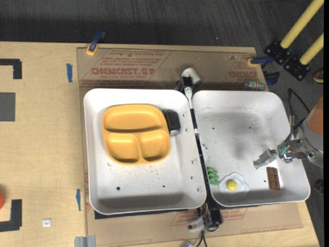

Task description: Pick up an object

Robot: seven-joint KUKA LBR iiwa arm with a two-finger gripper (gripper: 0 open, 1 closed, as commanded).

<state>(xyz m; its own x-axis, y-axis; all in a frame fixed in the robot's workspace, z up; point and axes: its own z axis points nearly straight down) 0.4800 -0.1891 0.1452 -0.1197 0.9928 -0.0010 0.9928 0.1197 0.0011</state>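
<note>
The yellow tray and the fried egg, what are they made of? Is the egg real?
The yellow tray looks like moulded plastic: one even colour, smooth rounded compartments, a soft sheen. The fried egg is probably a toy, plastic or rubber: its yolk is a neat, bright dome on a flat white with a tidy edge. The view is too small to be sure.

We read red print on the cardboard sheet point(128, 68) under the bins, at twelve o'clock from the left bin point(95, 138): its large line looked like "CHEMCAST GP", though the letters were faint. Smaller red lines above it were too small for us to read. More red print on the sheet, at twelve o'clock from the right bin point(241, 104), was also unreadable.
</note>
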